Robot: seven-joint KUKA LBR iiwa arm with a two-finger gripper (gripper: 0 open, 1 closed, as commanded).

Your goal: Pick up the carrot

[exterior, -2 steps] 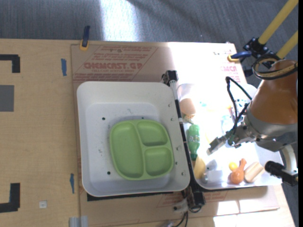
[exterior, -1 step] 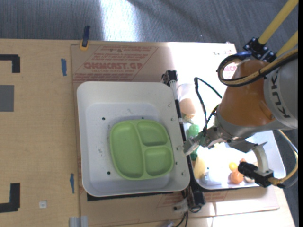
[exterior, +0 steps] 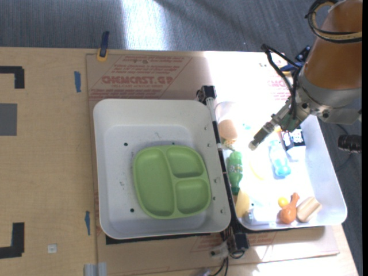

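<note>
Left bin [exterior: 109, 154]: centre-left of frame, holding a green divided plate [exterior: 171, 181] with bare white floor around it.
Right bin [exterior: 330, 177]: overexposed; green bottle [exterior: 234, 170] against its left wall.
Carrot [exterior: 289, 209]: lower right of frame, near the bin's bottom edge, beside a tan block [exterior: 307, 209].
Gripper [exterior: 255, 143]: above the right bin's upper middle, well apart from the carrot; whether the fingers are open or closed, I cannot tell.

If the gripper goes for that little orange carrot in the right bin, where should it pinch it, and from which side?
Probably across the fat rounded end of the carrot, coming straight down from above. It lies flat near the right bin's front edge, its thin end pointing up-right. A tan bread-like piece sits close on its right and a small yellow item at its upper left, so a sideways approach looks crowded.
</note>
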